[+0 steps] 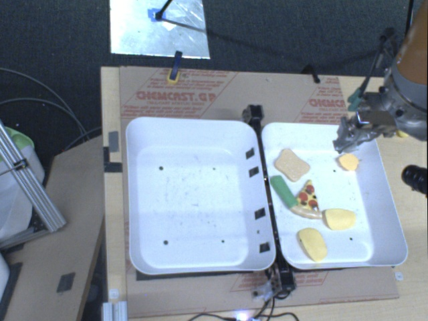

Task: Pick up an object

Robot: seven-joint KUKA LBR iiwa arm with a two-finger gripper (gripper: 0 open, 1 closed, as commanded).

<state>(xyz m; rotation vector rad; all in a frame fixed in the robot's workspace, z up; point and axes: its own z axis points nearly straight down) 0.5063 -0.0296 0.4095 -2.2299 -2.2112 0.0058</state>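
The right bin (374, 199) holds several toy foods: a tan bread slice (291, 164), a green piece (282, 190), a pizza slice (307, 200), two yellow pieces (339, 219) (312, 243), and a small yellow-orange piece (348, 162) near the far right rim. My gripper (348, 142) hangs at the bin's far right corner, just above that small yellow-orange piece. Nothing shows between its tips.
The left bin (194, 192) sits beside the right one, joined by a black clamp strip (261, 179). Both rest on a cardboard sheet (200, 89). A metal frame (27, 179) stands at the left. A foil square (159, 17) lies beyond the bench.
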